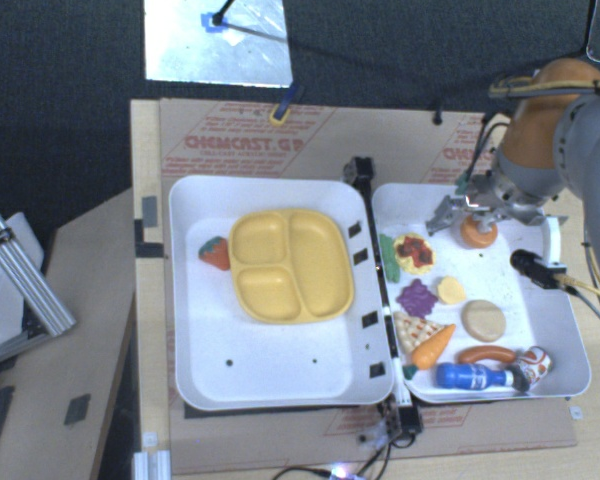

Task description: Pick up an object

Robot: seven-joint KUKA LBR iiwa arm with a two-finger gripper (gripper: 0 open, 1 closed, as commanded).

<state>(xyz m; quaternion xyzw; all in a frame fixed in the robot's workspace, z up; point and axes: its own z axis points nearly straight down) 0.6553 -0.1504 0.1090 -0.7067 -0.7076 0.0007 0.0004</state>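
At the twelve o'clock end of the right bin (570, 313), the tool (477, 218) stands directly over a small orange round object (479, 233). Whether anything is grasped cannot be told. Judged nearest target; other toys lie toward six o'clock.

Both bins (270, 193) look like smooth white plastic with a slight sheen, and the yellow tray (288, 264) in the left one is smooth, glossy plastic too. They sit on matt brown cardboard (240, 138) printed in red, over a pale wood-like tabletop (90, 258). At the upper left of the frame lies a shiny, reflective metal-looking sheet (220, 33) on dark, rough cloth (60, 68).
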